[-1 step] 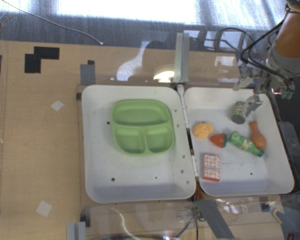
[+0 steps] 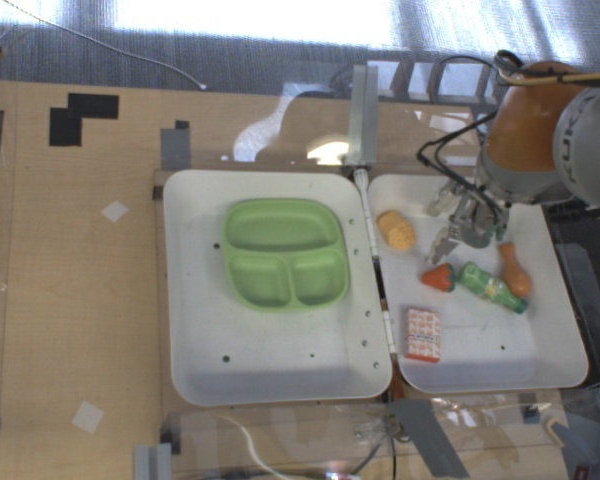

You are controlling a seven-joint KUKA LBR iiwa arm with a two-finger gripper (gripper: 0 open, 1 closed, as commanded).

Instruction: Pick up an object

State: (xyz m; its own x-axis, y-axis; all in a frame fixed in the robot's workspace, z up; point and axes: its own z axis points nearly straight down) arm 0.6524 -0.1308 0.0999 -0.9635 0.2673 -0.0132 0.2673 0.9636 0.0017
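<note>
Approach: my fingers (image 2: 458, 236) hover just above the strawberry (image 2: 438, 278).
Spread; centre, then descend straight.

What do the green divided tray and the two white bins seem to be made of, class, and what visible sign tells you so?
Green divided tray: probably moulded plastic, matte to slightly satin; uniform colour, rounded compartments, soft edges.
Left white bin and right white bin: likely plastic too, smooth and faintly glossy; even white surface with rounded corners, though painted metal cannot be ruled out from this view.
</note>
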